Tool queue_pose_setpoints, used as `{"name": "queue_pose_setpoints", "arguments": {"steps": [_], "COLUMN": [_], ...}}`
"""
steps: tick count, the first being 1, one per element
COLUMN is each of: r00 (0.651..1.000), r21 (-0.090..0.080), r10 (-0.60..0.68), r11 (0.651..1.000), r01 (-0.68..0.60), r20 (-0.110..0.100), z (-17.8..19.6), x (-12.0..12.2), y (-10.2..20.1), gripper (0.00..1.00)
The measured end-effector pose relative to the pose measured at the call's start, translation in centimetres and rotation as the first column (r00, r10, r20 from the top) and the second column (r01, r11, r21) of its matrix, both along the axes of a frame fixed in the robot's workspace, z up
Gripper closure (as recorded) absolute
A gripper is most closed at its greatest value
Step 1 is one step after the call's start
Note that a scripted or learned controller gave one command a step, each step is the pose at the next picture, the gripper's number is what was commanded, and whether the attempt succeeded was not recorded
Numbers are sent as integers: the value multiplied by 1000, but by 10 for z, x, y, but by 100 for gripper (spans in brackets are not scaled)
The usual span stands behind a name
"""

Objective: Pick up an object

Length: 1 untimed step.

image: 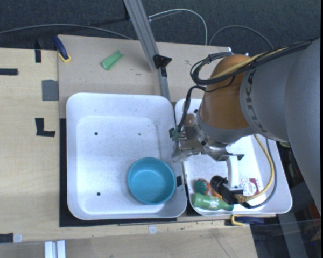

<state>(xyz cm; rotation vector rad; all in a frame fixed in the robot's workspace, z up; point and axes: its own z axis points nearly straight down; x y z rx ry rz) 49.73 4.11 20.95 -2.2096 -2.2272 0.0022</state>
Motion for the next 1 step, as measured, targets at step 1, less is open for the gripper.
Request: {"name": "queue_pose_setpoints", "arguments": {"steps": [1], "r00": [1000], "r21": [0], "r10": [0], "r11": [1000], "r01": [0], "r20": [2], "z": [12], "x": [-10], "y": [55], "gripper": [100]}}
